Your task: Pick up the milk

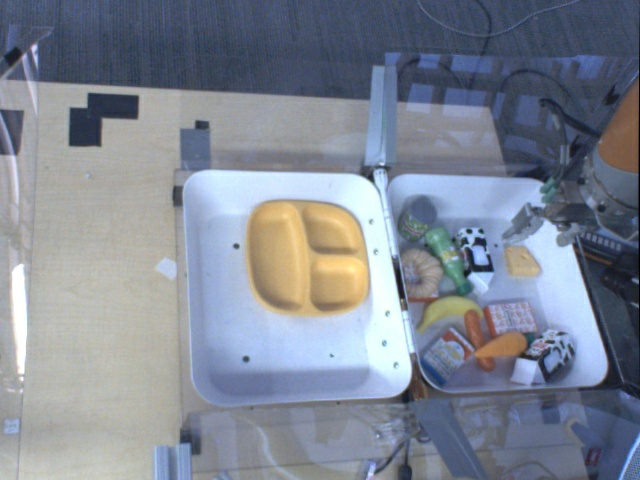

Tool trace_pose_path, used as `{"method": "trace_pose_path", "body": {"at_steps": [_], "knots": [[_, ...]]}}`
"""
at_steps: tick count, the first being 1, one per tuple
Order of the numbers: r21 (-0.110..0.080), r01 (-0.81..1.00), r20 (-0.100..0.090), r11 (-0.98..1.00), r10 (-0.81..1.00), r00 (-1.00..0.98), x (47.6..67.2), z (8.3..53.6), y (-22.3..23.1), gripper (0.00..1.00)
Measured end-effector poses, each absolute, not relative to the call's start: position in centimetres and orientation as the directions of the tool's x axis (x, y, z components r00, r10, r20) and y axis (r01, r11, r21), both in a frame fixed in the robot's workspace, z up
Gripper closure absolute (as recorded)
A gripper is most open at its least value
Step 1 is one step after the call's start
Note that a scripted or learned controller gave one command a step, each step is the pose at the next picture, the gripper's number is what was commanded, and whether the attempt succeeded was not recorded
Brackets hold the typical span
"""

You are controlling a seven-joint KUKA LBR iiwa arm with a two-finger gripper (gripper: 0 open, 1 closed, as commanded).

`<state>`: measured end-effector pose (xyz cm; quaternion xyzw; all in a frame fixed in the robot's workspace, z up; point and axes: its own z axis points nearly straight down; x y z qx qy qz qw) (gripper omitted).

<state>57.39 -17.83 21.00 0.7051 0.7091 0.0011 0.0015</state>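
Observation:
Two black-and-white cow-patterned milk cartons lie in the right bin [590, 313]. One milk carton [475, 249] sits near the bin's middle, beside a green bottle [447, 258]. The other milk carton [551, 355] lies at the front right corner. My gripper [541, 230] hangs over the bin's back right part, above and to the right of a cheese wedge [521, 261]. Its fingers [518, 225] stand apart with nothing between them, so it is open. The nearer carton is a short way to its left.
The left bin [215, 298] holds a yellow divided plate [305, 256]. Crowding the right bin are a grey can [420, 213], a bread roll [420, 272], a banana [447, 312], a carrot [501, 346], a red box [511, 317] and a small carton [447, 355].

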Motion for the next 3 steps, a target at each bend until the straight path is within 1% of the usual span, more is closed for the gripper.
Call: {"method": "trace_pose_path", "body": {"at_steps": [1, 2, 3], "knots": [[0.038, 0.991, -0.007, 0.131, 0.991, -0.130, 60.6, 11.4, -12.6, 0.00], [0.046, 0.990, -0.011, 0.132, 0.991, -0.131, 60.8, 12.6, -12.6, 1.00], [0.009, 0.960, -0.003, 0.280, 0.960, -0.280, 61.5, 23.1, -7.9, 1.00]]}}
